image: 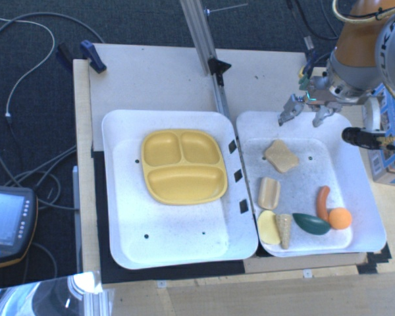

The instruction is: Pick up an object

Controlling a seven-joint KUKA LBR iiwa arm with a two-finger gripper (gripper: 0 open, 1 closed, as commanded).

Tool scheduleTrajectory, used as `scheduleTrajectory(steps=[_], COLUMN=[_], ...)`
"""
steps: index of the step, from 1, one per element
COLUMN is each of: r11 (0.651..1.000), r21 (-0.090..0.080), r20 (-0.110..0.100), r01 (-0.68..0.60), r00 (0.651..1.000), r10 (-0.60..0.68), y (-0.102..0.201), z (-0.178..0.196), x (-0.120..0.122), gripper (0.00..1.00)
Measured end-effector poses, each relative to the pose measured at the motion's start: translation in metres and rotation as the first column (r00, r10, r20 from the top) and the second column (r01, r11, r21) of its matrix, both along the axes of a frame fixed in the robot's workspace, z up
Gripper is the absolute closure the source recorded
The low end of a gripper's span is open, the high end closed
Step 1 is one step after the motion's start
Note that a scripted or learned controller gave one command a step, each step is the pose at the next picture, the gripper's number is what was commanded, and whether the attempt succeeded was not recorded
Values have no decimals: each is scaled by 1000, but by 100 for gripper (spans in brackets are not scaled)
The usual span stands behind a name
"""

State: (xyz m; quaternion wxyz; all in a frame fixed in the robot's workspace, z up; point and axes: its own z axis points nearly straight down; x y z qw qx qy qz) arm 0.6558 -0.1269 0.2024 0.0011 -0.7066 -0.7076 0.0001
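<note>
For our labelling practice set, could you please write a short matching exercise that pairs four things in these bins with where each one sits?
Things:
1. yellow divided plastic tray
2. tan square bread-like piece
3. small orange ball
4. grey two-finger pincer

Places:
A. near the front right corner of the right bin
B. over the back rim of the right bin
C. in the left bin
D. toward the back of the right bin's floor

Pairs: 1-C, 2-D, 3-A, 4-B
</note>
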Motion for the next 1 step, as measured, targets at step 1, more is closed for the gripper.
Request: scheduleTrajectory(steps=[1], r11=[1000], r21=[-1], r20=[0], r01=[0], r00=[1000], r10=[0], y=[0], z=[0], x=[0], gripper=[0])
